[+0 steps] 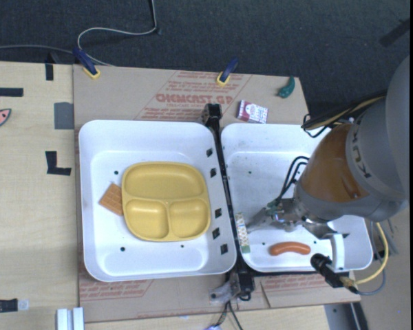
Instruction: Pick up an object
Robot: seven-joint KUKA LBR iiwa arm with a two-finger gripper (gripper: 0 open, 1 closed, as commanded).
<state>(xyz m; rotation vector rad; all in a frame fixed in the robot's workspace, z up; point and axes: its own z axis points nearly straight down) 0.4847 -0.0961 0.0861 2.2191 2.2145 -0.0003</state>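
Observation:
An orange-red sausage (289, 249) lies near the front edge of the right bin (255, 150). My gripper (274, 213) hangs low over the same bin, just behind and slightly left of the sausage, with the grey and orange wrist covering the bin's right half. Nothing shows held in it. In the left bin (96, 253) a yellow divided plate (166, 201) rests on the floor. A brown flat piece (111, 199) pokes out from under the plate's left edge.
A small speckled packet (241, 234) lies against the divider between the bins. On the cardboard behind the bins are a red and white packet (251, 111), a green object (286, 86) and two yellow clamps (226, 78). Cables trail at the front right.

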